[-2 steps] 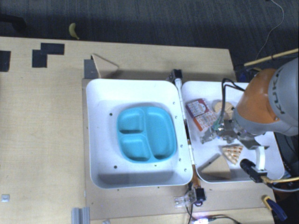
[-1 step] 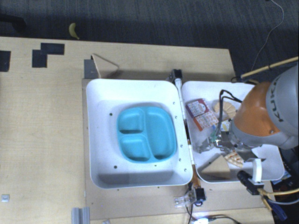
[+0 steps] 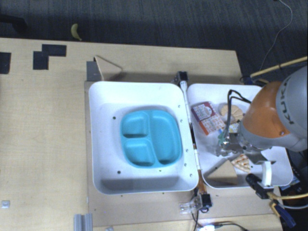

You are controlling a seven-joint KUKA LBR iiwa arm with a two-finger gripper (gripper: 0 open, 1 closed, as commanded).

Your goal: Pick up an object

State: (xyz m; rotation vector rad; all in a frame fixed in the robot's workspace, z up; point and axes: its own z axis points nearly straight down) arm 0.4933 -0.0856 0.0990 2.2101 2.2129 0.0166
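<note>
The arm point(image 3: 269, 117) is low over the right bin point(image 3: 286, 174); I cannot tell how its jaws stand. The little flat packet point(image 3: 206, 115) looks light and bendy; grab its edges

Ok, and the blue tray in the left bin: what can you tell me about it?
The blue tray looks like smooth turquoise plastic, a rounded rectangle with three compartments: two smaller ones on its left, one long one on its right. It lies flat, open side up, about mid-floor in the left bin, slightly rotated. Only the bin floor touches it.
</note>
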